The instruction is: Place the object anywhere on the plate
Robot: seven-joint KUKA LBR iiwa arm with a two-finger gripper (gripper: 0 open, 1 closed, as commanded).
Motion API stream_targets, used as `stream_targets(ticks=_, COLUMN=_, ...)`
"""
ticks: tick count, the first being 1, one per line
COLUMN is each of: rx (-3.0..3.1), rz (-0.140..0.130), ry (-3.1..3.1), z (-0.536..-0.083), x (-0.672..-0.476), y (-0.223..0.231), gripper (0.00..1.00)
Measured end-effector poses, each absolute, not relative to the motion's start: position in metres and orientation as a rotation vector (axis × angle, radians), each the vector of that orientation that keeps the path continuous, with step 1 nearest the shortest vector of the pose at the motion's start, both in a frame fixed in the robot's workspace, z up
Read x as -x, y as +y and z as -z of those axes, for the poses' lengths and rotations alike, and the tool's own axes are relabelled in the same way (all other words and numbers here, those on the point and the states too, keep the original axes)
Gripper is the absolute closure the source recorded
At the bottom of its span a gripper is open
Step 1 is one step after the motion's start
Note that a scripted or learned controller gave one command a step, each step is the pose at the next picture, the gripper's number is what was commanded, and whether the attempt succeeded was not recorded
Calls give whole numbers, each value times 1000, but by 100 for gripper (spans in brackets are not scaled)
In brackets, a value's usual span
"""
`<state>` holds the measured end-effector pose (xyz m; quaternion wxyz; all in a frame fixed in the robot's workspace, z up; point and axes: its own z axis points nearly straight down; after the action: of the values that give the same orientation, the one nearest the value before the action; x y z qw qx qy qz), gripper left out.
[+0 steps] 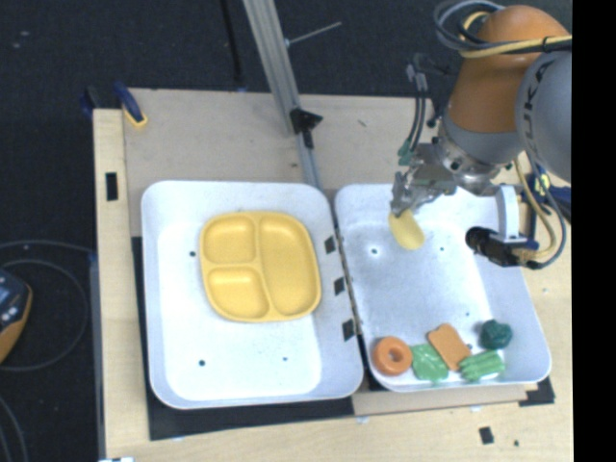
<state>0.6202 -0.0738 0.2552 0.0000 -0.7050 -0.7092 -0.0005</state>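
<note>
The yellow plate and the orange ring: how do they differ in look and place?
The yellow plate is large, roughly square and split into three compartments; the orange ring is small and round with a hole. The plate lies alone in the left bin; the ring sits among other toys at the right bin's near edge. Both lie flat.

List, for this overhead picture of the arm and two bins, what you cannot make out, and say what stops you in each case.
- Gripper fingers: too small and dark in the camera view; open or shut is unclear.
- Yellow object: its top is hidden under the gripper, so grip or contact cannot be judged.
- Green pieces by the orange ring: too small and blurred to identify.
- Arm: its base is cut off by the right edge.
</note>
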Motion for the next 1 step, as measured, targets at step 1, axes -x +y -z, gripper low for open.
stream_targets(ticks=1, rx=2214, rz=-1, ry=-2227, z=-242, x=-607, y=-25, gripper=100)
